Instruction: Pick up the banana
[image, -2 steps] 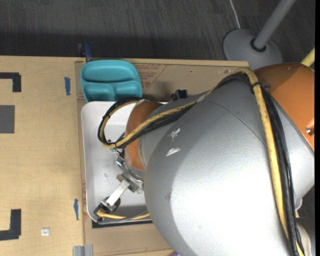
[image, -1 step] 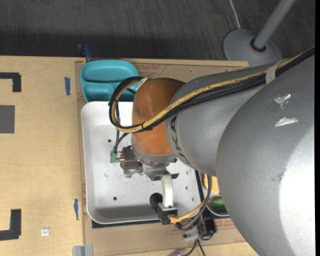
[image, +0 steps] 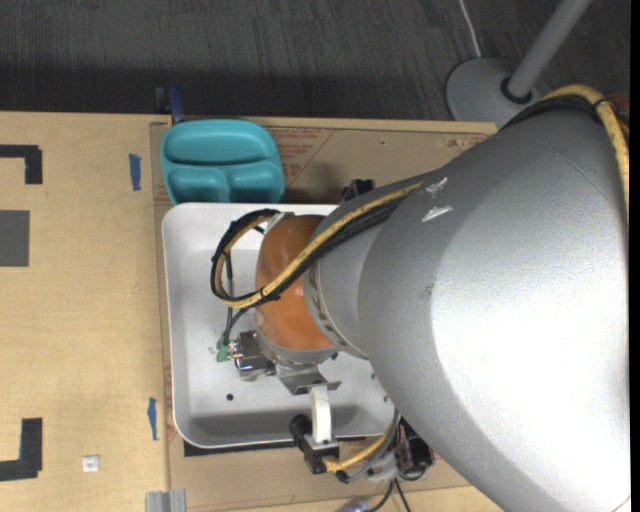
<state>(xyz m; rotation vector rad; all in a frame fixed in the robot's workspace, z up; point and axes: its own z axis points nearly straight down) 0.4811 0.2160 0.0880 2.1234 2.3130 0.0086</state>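
Grey arm (image: 480, 300) reaching down into white bin (image: 190, 330), teal tray (image: 222, 160) behind

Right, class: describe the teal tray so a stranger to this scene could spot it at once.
Find the white bin under the grey arm. Just beyond its far edge, on the brown bench, sits the teal tray. It is the one blue-green item, with moulded compartments.

1 white bin (image: 190, 330), 1 teal tray (image: 222, 160)
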